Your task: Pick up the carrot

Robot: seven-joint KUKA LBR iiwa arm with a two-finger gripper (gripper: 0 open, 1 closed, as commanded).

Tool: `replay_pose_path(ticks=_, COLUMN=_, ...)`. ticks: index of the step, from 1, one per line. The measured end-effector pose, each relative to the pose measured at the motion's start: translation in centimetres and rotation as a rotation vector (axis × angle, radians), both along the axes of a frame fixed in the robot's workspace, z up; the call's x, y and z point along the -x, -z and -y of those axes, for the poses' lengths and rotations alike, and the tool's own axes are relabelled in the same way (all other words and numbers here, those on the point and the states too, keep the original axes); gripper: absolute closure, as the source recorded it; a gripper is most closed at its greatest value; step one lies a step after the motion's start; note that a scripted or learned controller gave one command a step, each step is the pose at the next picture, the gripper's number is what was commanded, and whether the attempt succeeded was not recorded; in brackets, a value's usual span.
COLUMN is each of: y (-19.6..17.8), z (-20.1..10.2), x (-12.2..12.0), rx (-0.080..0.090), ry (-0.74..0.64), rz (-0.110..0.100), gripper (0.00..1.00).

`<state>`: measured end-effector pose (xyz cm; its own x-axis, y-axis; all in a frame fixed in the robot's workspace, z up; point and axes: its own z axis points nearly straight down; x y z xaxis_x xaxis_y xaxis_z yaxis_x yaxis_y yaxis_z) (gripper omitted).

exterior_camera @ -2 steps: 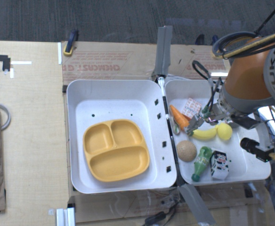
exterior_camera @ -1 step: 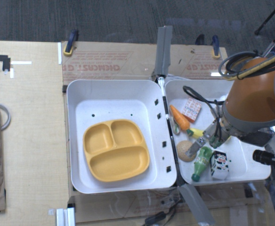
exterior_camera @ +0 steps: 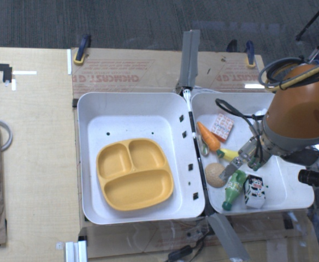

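1. Presently the carrot (exterior_camera: pixel 208 136) lies in the right bin (exterior_camera: pixel 299 200), hard by its left wall, orange body running on a diagonal with the leafy end low, near the bin divider.
2. Handling, by judgement: it looks a small toy vegetable, light, stiff and smooth-skinned, so apt to slip or roll if pinched off-centre. It tapers, so the thicker middle of the orange body is the sound place to grip, fingers set across its width.
3. Neighbours: a patterned packet (exterior_camera: pixel 222 126) sits just beside its upper end; a yellow-tipped piece (exterior_camera: pixel 228 154) lies just below and to the right; a tan ball (exterior_camera: pixel 216 174), a green bottle (exterior_camera: pixel 233 189) and a small cow-print carton (exterior_camera: pixel 254 191) sit lower in the bin. The wall and packet leave little room around the carrot.
4. Arm pose: the arm reaches in from the right, its orange band over the bin's right half, wrist slanting down and left.
5. The gripper (exterior_camera: pixel 241 161) is low over the yellow-tipped piece and bottle top, near the carrot but apart from it. Whether its jaws are apart or together I cannot tell; nothing is seen held.
6. The left bin (exterior_camera: pixel 88 146) holds a yellow divided plate (exterior_camera: pixel 135 173).
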<state>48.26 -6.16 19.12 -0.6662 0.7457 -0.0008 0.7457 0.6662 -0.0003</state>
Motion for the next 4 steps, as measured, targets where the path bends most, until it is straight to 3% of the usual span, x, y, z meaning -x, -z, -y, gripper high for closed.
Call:
replay_pose_path(ticks=1, y=0.0, z=-1.7, x=-1.2, rx=0.000, ry=0.061, rz=0.000, gripper=0.00)
replay_pose_path(ticks=2, y=0.0, z=-0.9, x=-3.2, rx=0.001, ry=0.178, rz=0.000, gripper=0.00)
replay_pose_path(ticks=3, y=0.0, z=0.9, x=-6.0, rx=0.001, ry=-0.013, rz=0.001, gripper=0.00)
replay_pose_path(ticks=4, y=0.0, z=0.7, x=0.5, rx=-0.001, ry=-0.337, rz=-0.002, gripper=0.00)
